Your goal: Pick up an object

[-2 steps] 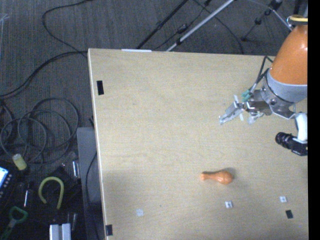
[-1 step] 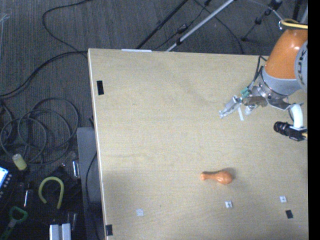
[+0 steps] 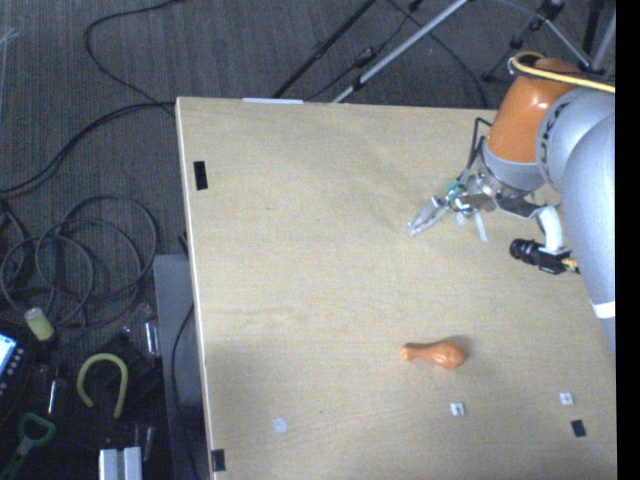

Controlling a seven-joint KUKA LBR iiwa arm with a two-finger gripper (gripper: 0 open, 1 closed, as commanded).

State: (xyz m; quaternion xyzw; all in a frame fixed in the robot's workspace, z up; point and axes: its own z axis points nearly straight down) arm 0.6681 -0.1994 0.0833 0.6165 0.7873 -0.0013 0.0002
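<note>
Claw (image 3: 432, 218) hovers tilted (leftward) above the bench (image 3: 300, 268).

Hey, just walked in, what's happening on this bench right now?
A grey robot arm with an orange band reaches in from the right over a tan board. Its claw sits in the board's upper right area with nothing visible between its fingers. A small orange object, bulb-shaped with a narrow neck, lies lower on the board, well apart from the claw. Nothing has been picked up yet.

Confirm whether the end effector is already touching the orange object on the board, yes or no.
No: the end effector hangs over bare board near the upper right, well apart from the orange object, which lies alone lower down.
</note>
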